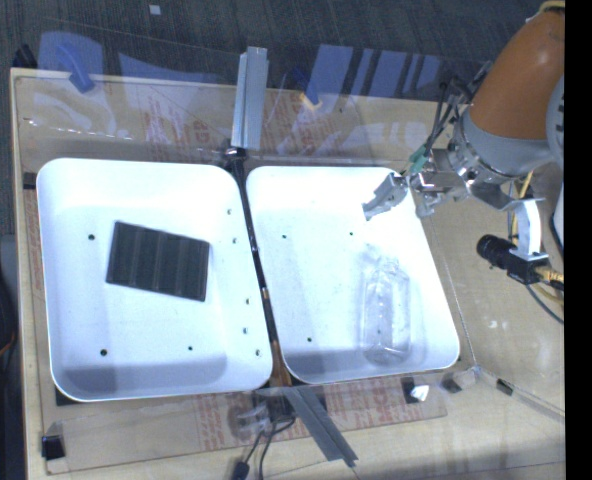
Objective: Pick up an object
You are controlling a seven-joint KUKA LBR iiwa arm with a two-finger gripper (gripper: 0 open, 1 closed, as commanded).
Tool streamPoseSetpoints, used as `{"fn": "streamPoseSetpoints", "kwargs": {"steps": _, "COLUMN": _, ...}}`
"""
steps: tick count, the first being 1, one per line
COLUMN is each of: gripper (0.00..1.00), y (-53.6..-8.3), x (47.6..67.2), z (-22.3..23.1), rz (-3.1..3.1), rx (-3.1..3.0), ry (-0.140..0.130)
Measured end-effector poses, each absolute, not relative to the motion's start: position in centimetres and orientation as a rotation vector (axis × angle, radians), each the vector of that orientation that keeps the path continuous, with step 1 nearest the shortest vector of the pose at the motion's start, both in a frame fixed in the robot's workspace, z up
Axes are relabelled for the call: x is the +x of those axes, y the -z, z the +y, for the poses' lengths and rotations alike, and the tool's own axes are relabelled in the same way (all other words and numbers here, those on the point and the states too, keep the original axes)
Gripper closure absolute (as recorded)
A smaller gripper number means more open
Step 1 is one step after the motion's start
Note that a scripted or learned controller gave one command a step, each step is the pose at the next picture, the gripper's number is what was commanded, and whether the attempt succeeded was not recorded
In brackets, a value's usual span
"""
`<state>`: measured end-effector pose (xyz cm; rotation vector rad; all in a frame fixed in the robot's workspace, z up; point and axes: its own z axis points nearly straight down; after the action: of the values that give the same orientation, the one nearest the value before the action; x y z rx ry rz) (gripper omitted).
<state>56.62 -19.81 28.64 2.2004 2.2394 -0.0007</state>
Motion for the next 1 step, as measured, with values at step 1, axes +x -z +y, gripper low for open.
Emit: {"fn": "streamPoseSetpoints", "kwargs": {"steps": 1, "gripper": 0.0, "y": -34.23, "x": 51.81, "z": -21.16, "rz": 2.077, "rx": 2.353, "ry": 0.001}}
